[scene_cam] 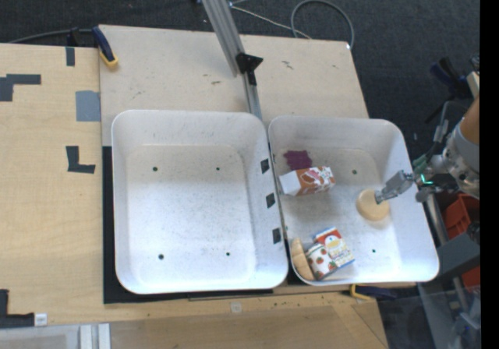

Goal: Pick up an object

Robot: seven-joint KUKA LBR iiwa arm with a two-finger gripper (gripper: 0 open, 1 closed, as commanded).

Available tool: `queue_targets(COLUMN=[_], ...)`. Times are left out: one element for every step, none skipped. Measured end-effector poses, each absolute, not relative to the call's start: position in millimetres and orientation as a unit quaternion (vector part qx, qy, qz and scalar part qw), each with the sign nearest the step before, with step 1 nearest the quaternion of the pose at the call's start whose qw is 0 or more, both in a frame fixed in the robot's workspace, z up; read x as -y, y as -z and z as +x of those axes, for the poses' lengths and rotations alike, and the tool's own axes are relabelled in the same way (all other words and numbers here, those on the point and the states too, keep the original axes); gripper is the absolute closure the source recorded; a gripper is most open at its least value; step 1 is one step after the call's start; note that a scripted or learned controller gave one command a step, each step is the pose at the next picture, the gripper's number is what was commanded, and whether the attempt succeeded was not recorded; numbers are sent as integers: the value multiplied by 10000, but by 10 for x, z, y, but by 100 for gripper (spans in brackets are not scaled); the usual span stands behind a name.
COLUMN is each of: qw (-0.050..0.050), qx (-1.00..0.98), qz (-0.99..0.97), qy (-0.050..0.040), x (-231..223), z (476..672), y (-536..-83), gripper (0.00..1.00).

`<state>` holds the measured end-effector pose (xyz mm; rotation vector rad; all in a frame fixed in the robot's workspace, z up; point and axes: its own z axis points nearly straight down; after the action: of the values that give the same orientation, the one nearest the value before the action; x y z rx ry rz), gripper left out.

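Carton — long axis lying left-right.

Left bin: floor bare wall to wall, open from above anywhere. Right bin is tighter: a purple piece with a small carton touching it sit near the dividing wall, a second carton lies against the near wall beside a tan wedge, and a tan disc sits by the right wall with the hand at its edge. Open room there is the far right corner and the middle strip between the cartons; the slanted metal pole crosses above the tabletop behind the bins.
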<state>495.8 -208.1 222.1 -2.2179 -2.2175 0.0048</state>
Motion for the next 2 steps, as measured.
queue_targets(qw=[6, 34], qx=[7076, 7072], qz=[-7066, -7070], qy=[-4, -20], x=[2078, 2081], z=[4968, 4975], y=[-2245, -1603], gripper=[0, 0])
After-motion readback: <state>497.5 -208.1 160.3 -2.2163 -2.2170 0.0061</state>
